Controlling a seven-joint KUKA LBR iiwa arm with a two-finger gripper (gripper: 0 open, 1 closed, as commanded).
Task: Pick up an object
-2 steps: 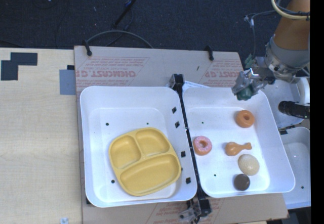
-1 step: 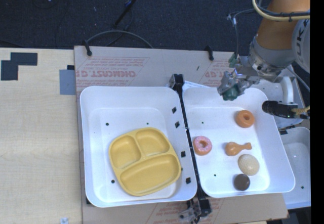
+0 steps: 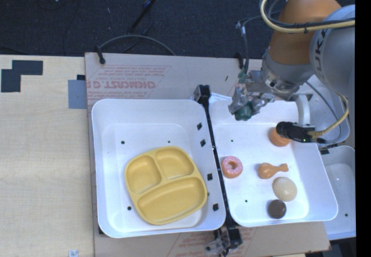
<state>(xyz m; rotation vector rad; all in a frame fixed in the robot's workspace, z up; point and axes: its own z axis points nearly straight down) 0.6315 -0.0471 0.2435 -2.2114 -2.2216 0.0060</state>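
Note:
My gripper (image 3: 244,108) hangs over the back left corner of the right bin (image 3: 324,203), below the orange wrist band. A small dark green object (image 3: 245,113) shows between its fingertips, lifted off the bin floor. On that bin's floor lie a pink-iced donut (image 3: 232,166), an orange drumstick-shaped toy (image 3: 271,170), a cream egg (image 3: 284,188) and a dark brown ball (image 3: 277,209). An orange round piece (image 3: 279,138) sits near the back right, partly covered by a black part of the arm.
The left bin (image 3: 110,134) holds a yellow divided plate (image 3: 167,184). A black divider (image 3: 210,145) runs between the bins. Cables and the arm's grey body (image 3: 339,47) crowd the back right. Cardboard lies under the bins.

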